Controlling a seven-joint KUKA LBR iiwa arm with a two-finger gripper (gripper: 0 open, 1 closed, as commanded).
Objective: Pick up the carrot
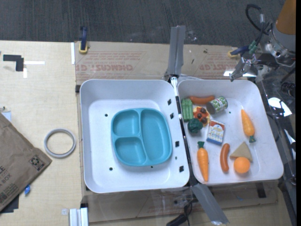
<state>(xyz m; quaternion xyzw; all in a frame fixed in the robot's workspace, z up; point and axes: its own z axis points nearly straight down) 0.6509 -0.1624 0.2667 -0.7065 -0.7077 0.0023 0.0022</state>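
Two carrots lie in the right bin. One carrot, orange with a green leafy top, lies flat near the bin's front left corner, tip toward the front wall. The other carrot lies along the bin's right side, green end toward the front, untouched.

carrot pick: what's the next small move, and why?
Probably bring the gripper in over the right bin and above one carrot. It sits beyond the bin's far right corner, holding nothing, off to the side of both carrots. The carrot near the right wall is closer and lies apart; the other carrot lies at the bin's near left, beside a sausage.
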